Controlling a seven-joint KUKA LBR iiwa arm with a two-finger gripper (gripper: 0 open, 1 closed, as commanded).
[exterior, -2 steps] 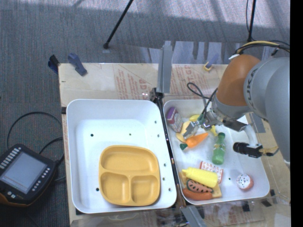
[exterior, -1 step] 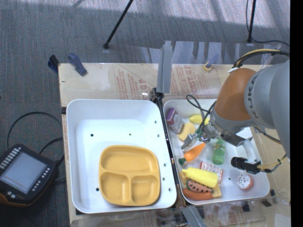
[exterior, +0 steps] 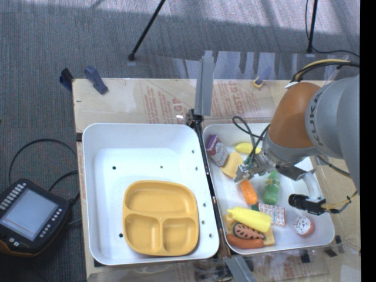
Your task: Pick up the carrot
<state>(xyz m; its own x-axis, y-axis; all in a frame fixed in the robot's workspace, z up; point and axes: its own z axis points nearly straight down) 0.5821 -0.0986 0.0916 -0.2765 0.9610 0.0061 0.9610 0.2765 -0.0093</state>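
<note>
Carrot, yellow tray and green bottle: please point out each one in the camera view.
carrot (exterior: 249, 192), camera view, middle of its orange body.
yellow tray (exterior: 160, 200), camera view, ridge between its compartments.
green bottle (exterior: 271, 190), camera view, middle of its body.

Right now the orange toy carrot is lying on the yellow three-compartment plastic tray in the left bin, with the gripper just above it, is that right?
Not quite. The camera view shows the orange toy carrot lying in the right white bin among the other toy foods, not on the yellow three-compartment plastic tray, which sits in the left bin. The gripper is indeed just above the carrot.
</note>
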